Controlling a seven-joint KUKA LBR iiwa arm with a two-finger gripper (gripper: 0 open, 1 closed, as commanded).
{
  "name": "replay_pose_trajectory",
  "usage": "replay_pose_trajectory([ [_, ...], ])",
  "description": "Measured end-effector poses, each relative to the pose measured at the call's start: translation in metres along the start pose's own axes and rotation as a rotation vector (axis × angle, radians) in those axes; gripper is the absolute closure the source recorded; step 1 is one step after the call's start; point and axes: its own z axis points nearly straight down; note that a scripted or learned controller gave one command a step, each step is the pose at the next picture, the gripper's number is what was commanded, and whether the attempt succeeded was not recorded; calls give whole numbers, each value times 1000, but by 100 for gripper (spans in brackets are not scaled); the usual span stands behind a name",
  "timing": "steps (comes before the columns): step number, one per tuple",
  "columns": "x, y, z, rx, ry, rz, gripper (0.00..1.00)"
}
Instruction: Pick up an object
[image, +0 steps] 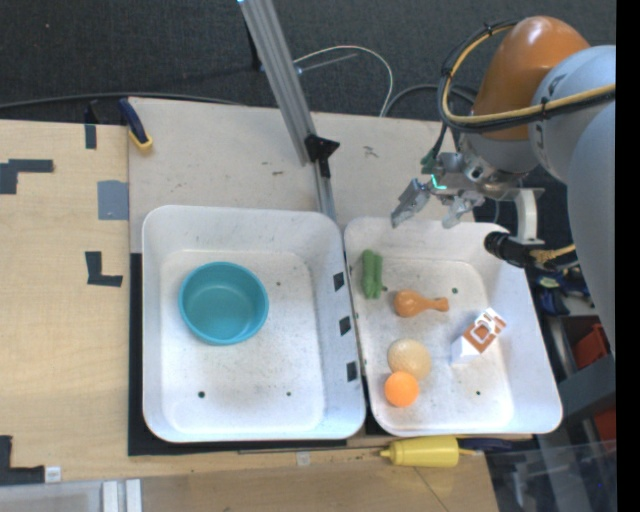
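My gripper (432, 212) hangs in the upper right of the frame, above the far rim of the right bin (530, 400), its two fingers (407, 211) spread apart with nothing between them. Below it, inside that bin, a green vegetable-shaped piece (372, 273) lies near the left wall. Just right of it sits an orange-brown gourd-shaped toy (418, 303). Further right is a small white and orange box (480, 334). Toward the lower middle of the frame, a pale round ball (408, 357) touches an orange ball (401, 389) beneath it. The left bin (160, 400) holds a teal bowl (224, 302). A yellow bottle (425, 452) lies on the bench just below the right bin.
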Motion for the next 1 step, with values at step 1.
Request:
replay_pose_trajectory([
  [1,-5,-10,55,6,0,2,0],
])
